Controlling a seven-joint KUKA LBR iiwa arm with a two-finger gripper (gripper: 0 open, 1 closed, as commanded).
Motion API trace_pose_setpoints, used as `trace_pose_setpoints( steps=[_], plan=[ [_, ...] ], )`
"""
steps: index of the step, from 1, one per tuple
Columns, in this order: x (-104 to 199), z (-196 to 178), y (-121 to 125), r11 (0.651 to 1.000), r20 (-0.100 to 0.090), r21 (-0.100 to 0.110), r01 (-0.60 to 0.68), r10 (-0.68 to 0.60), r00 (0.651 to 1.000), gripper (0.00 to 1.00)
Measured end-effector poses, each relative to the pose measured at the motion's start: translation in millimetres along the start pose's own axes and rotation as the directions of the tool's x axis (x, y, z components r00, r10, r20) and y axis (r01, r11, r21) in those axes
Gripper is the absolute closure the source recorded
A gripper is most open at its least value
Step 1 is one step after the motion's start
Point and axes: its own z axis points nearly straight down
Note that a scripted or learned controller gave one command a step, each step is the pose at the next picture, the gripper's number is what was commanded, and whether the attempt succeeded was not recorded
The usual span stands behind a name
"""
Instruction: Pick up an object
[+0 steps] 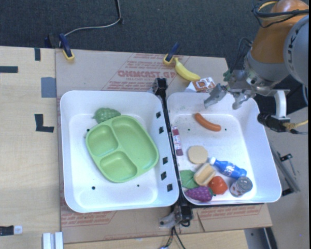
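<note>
Jaws [227,97] spread above right bin [259,139]'s far edge, sausage [207,122] nearby.

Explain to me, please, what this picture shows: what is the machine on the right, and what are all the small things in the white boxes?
The machine is a robot arm, grey and orange, reaching in from the right. One camera above the bench looks down at a slant. Its gripper, with fingers spread open and holding nothing, is above the far edge of the right bin. That bin contains toy food: a sausage, a round biscuit, purple grapes, a tomato, a blue bottle and a can. The left bin holds a green divided plate. A toy banana lies on the cardboard behind the bins.
</note>
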Motion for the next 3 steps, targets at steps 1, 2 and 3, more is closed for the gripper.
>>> trace_pose_setpoints(
  steps=[1,2,3],
  plan=[
    [-11.0,144.4,38.5,1.000,0.002,-0.004,0.001,-0.001,1.000,0.00],
    [-10.9,134.6,38.7,1.000,0.004,-0.005,0.002,-0.002,1.000,1.00],
    [71.6,46.1,13.5,1.000,0.000,-0.002,0.001,-0.001,1.000,1.00]
  ],
)
